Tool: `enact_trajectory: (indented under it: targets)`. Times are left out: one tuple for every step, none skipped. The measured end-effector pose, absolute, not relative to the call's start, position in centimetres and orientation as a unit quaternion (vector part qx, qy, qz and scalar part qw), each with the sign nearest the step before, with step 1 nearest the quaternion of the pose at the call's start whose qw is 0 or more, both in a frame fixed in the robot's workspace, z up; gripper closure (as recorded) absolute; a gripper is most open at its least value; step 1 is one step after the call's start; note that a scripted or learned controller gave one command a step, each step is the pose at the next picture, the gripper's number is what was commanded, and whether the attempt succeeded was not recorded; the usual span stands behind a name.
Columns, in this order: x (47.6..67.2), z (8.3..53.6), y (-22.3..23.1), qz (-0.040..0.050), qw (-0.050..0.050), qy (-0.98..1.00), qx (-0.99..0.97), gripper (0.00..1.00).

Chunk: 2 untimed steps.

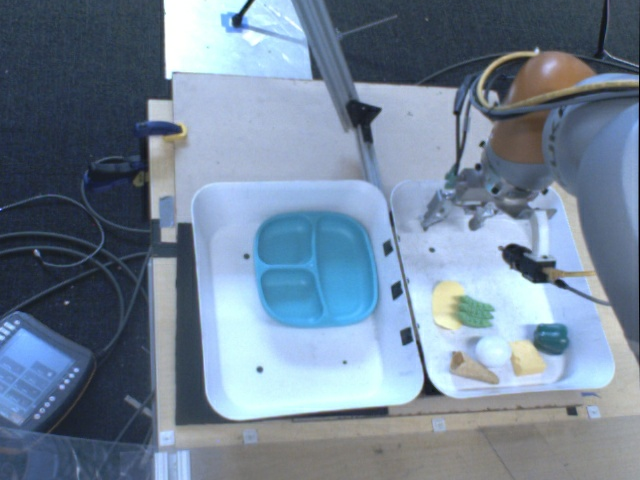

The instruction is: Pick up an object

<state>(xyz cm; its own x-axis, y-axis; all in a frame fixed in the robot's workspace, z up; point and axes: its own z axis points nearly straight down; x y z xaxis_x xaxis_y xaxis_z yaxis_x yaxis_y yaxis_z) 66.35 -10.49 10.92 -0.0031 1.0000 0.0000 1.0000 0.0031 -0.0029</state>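
Camera view looks down on a bench (260, 118) bearing two shallow white bins side by side. The left bin (225, 368), in the centre of the frame, holds one blue plate (316, 268) divided into three compartments. The right bin (590, 368), at centre right, holds six small things, all gathered in its lower half.

Counted one by one:
- one yellow flat piece (445, 303), at the left of the group
- one green bumpy piece (477, 313), ribbed like a small cob, touching the flat piece's right edge
- one white ball (492, 350), smooth and round, just below those two
- one tan wedge (472, 369), pointed, lying at the lower left of the ball
- one pale yellow wedge (527, 359), blocky, just right of the ball
- one dark green piece (551, 338), glossy and squat, near the bin's right wall and just above the pale wedge

The single gripper (455, 220) hangs in the upper part of the right bin, well apart from the group below it. Its two fingers (432, 215) are spread wide, pointing down toward the bare bin floor. The grey arm with its orange band (535, 83) comes in from the upper right of the frame.

A grey pole (325, 43) slants down from the top of the frame to the bench. One blue clamp (160, 128) sits on the bench's left edge, and one handheld controller (35, 368) lies at the lower left among loose cables (70, 248).
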Motion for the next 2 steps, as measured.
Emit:
enact_trajectory:
  targets:
    - [66.6, 12.4, -10.5, -0.0017, -0.002, -0.709, -0.705, 1.0]
    - [66.4, 18.9, -10.5, -0.0029, -0.003, -0.709, -0.706, 1.0]
